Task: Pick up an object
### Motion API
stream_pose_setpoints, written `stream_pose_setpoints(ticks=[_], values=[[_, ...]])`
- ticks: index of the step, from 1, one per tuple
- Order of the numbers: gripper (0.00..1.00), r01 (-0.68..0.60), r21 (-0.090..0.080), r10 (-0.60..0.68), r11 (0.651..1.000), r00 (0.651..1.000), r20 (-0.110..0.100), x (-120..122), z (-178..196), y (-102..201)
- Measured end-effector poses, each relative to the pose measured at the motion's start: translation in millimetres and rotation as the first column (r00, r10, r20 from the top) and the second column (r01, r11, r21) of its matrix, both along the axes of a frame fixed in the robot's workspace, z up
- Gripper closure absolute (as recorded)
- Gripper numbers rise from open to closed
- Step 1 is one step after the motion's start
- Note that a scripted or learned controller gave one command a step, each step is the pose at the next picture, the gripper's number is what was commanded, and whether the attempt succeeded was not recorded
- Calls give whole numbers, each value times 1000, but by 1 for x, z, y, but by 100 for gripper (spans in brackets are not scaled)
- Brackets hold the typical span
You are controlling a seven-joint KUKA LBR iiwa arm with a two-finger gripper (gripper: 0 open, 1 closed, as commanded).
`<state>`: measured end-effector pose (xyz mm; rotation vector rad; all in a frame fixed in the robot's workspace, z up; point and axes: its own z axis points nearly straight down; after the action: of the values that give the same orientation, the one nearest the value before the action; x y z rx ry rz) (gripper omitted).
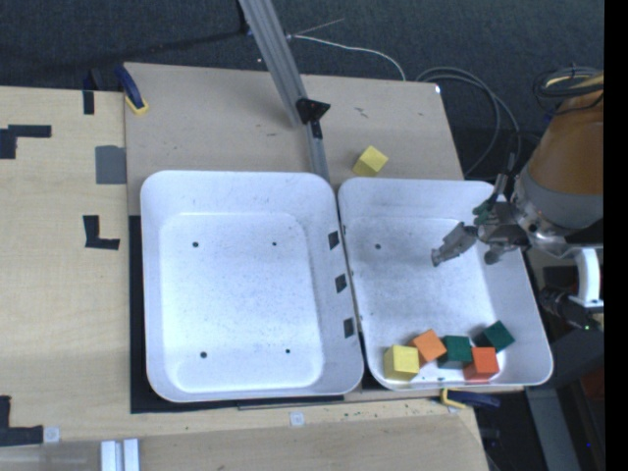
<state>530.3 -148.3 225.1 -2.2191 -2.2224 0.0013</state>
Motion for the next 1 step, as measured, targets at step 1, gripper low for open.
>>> stream_pose_setpoints(ticks=[1], values=[[0, -5, 0, 5, 1000, 1000, 4, 58, 13, 31]])
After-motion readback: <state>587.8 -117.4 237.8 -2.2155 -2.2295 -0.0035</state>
